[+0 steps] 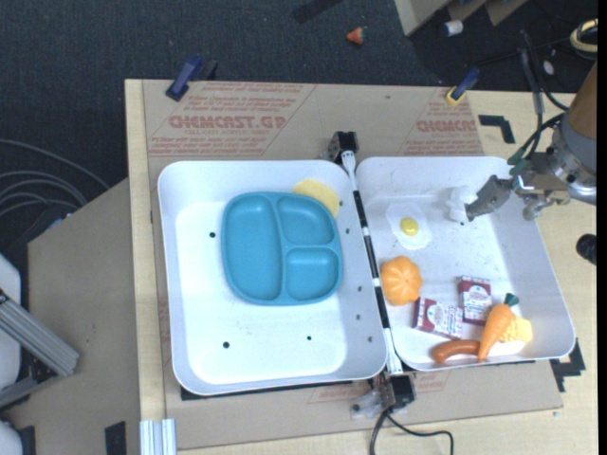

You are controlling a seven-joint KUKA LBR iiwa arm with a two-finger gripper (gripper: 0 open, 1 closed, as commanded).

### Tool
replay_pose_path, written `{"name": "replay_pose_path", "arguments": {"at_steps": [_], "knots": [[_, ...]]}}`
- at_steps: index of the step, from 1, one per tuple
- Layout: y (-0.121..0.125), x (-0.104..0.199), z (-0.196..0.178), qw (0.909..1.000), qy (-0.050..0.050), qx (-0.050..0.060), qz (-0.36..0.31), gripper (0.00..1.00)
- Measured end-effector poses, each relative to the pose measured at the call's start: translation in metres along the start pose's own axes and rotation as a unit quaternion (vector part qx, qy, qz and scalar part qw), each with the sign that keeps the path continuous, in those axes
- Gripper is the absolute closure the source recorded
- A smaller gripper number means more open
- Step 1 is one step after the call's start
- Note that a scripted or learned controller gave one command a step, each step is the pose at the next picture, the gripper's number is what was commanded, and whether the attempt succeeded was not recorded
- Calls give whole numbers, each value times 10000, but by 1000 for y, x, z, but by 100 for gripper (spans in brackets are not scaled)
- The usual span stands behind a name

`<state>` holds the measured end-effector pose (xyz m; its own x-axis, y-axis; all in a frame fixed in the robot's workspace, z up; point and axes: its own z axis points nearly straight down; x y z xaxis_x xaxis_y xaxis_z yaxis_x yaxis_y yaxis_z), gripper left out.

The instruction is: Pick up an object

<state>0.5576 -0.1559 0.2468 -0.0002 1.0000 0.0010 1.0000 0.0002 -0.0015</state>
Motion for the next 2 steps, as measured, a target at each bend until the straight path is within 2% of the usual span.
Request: {"name": "replay_pose_path", "arguments": {"at_steps": [1, 2], "knots": [[35, -4, 150, 10000, 2, 9, 1, 0], [110, 60, 162, 10000, 0, -11, -8, 0]]}}
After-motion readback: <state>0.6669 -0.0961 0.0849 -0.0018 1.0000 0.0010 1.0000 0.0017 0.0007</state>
